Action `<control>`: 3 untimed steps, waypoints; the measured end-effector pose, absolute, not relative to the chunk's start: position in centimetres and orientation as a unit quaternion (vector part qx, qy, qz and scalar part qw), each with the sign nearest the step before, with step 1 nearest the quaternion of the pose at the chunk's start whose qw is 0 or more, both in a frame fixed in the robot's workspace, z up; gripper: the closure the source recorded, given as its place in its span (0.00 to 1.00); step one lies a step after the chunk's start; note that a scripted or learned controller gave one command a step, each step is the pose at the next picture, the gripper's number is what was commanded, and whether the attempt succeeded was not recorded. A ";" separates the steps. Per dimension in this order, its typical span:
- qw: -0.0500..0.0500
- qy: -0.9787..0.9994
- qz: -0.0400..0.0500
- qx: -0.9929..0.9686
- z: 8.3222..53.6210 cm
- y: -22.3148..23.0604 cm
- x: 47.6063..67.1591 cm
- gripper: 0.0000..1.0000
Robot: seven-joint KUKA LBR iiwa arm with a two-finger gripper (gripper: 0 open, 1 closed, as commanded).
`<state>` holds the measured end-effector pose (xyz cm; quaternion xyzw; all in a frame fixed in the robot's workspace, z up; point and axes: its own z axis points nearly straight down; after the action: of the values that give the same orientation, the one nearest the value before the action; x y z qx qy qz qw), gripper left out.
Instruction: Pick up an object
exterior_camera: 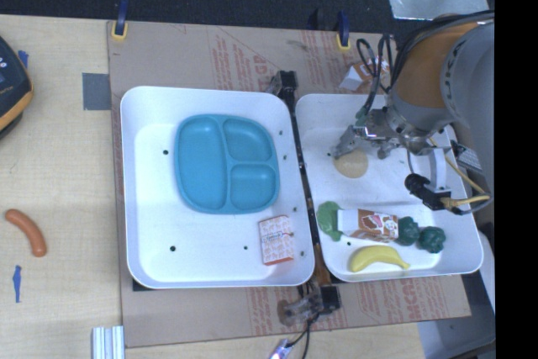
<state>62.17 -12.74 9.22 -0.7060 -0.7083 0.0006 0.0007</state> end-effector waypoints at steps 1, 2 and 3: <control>0.001 -0.709 0.002 -0.705 9.2 -11.0 60.5 0.00; 0.000 -0.710 0.001 -0.705 10.4 -11.1 60.6 1.00; 0.000 -0.710 0.001 -0.705 10.4 -11.1 60.6 0.00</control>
<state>60.59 -11.14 10.41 -0.7046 -0.7096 0.0014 0.0002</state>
